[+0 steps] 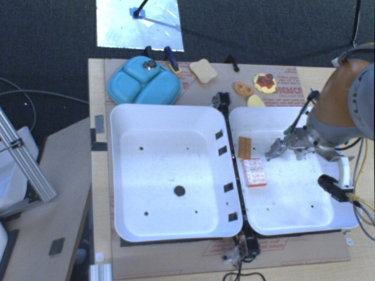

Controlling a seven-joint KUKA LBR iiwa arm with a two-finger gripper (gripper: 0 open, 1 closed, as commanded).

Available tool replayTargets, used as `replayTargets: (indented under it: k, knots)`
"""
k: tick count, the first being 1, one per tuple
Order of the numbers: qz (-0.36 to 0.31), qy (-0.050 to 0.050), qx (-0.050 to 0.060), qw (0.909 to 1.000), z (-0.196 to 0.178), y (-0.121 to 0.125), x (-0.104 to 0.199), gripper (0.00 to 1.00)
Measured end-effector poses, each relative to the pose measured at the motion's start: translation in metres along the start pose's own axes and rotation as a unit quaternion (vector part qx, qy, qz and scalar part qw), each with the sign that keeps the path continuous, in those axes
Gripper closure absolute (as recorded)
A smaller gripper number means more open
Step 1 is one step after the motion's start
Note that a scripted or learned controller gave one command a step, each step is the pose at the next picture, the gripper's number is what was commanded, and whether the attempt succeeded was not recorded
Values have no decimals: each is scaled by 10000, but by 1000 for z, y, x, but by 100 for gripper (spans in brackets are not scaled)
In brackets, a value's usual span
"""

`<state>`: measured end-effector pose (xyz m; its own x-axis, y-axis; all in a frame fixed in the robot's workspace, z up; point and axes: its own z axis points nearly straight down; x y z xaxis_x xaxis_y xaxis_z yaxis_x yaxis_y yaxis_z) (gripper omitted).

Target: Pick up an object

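The right bin (293,218) holds a brown wafer-like bar (244,147) near its left wall and, just in front of it, a small red and white box (254,172). My gripper (276,151) hangs low over this bin's middle, to the right of the bar and up-right of the box, touching neither as far as I can see. Nothing shows between its tips. In the left bin (135,157) lies one small dark round thing (179,190).
Behind the bins on the bench lie a blue divided dish (143,82), a toy bread slice (203,71), a pretzel (243,89), a small red-topped tart (265,82) and a yellow piece (255,101). A black divider (231,157) runs between the bins.
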<state>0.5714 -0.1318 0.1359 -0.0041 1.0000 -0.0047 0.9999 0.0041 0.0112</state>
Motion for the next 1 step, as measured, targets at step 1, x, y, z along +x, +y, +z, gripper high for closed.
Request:
replayTargets:
  k: [1]
  knots:
    - [39, -5, 28, 10000, 3, 11, -80, 0]
